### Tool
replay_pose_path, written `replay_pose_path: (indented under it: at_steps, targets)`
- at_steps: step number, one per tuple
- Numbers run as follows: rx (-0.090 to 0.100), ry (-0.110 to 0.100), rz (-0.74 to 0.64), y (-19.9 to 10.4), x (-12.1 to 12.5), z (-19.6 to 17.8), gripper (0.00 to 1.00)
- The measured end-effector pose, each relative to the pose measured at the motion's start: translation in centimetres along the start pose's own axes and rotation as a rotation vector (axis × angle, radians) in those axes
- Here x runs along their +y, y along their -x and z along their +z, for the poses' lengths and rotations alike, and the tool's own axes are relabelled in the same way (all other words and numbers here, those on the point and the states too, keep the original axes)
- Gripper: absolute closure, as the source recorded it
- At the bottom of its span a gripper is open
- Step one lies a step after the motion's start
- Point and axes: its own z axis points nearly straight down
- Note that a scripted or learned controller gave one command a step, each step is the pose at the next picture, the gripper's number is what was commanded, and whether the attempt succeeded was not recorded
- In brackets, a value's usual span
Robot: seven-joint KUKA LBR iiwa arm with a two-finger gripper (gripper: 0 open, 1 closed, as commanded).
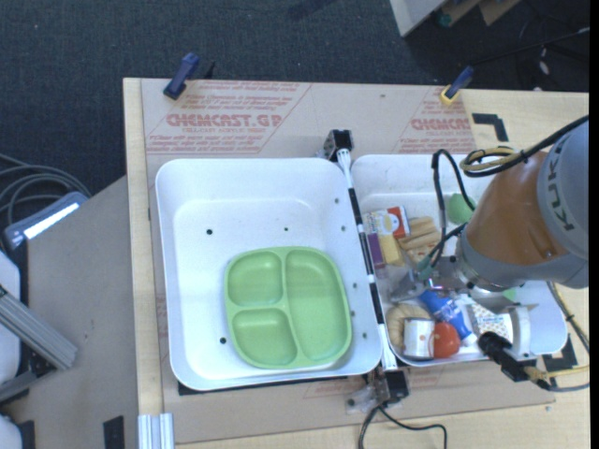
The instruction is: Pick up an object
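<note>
The right bin (398, 165) holds several small items. A white carton with an orange-red label (388, 223) lies beside a tan wooden block (420, 237) and a purple strip (372, 249). Nearer the front lie a blue piece (437, 304), a red piece (450, 338) and a round tan item with a white label (413, 331). My gripper (433, 280) hangs low over the middle of this pile, just above the blue piece. The wrist hides how it stands and whether anything is in it. A green object (459, 207) peeks out behind the arm.
The left bin (187, 241) holds a green three-compartment plate (285, 305) at its front right. A white patterned packet (497, 323) lies at the right bin's front right. The arm's grey and orange body (524, 223) covers the right bin's far side.
</note>
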Motion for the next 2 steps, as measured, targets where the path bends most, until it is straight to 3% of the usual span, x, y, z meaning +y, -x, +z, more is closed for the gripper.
replay_pose_path:
  at_steps: [1,2]
  targets:
    - [-0.001,0.002,0.0,0.0,0.1,-1.0,1.0]
    - [0.0,0.003,-0.002,-9.1,3.7,-10.1,1.0]
